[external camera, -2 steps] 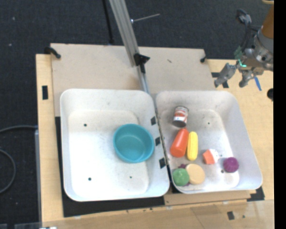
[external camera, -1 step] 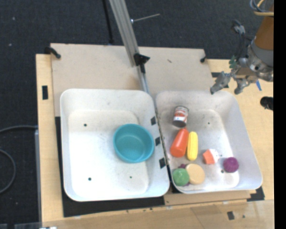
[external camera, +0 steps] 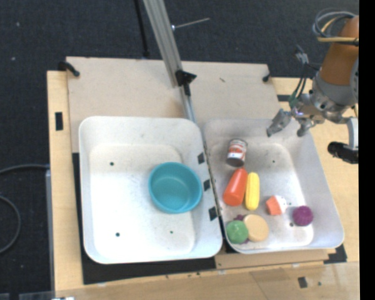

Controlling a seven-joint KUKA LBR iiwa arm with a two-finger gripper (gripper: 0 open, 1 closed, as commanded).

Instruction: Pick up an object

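We see the bench (external camera: 144, 86) as a pale board filling most of the frame, its lower left corner cut off by the picture's edge. A slanted metal rail (external camera: 165, 39) crosses it from the top centre and hides a strip of the board behind it.

The left bin (external camera: 100, 142) occupies the centre left and carries a round blue bowl (external camera: 175, 187) near its right wall. The right bin (external camera: 319, 186) sits just beside it at centre right, the two rims touching or nearly so.

The arm (external camera: 339, 58) enters at the upper right, and the frame edge cuts off most of it, leaving the orange band and the grey wrist. Its gripper (external camera: 292, 124) hangs over the upper rim of the right bin with the two fingers spread apart and nothing between them.

In the right bin we note, by size, an orange cylinder (external camera: 235, 187) touching a yellow corn-like piece (external camera: 252, 190) at the bin's middle, a tan disc (external camera: 257, 227) against a green ball (external camera: 237, 232) at the lower rim, a small can (external camera: 236, 152) with a red label toward the top, a purple ball (external camera: 302, 215) at lower right, and a small orange-and-white piece (external camera: 275, 205) whose shape we cannot make out. A dark object is partly hidden behind the green ball.
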